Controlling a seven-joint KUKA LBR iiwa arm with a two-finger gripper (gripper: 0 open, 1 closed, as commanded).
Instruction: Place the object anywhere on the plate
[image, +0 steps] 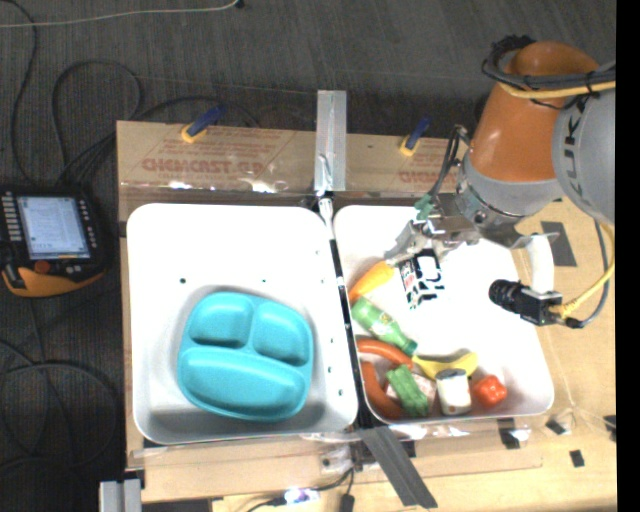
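Turquoise plate (245, 352) sits in the bin left of the divider, while the gripper (422, 272), jaw state unreadable, hangs just beside an orange carrot (368, 279), so a grab could slip off its tapered skin.

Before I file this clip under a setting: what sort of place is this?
Probably a robotics lab bench: two white bins on cardboard, a teach pendant with cables on carpet, and toy food heaped beside a blue plate.
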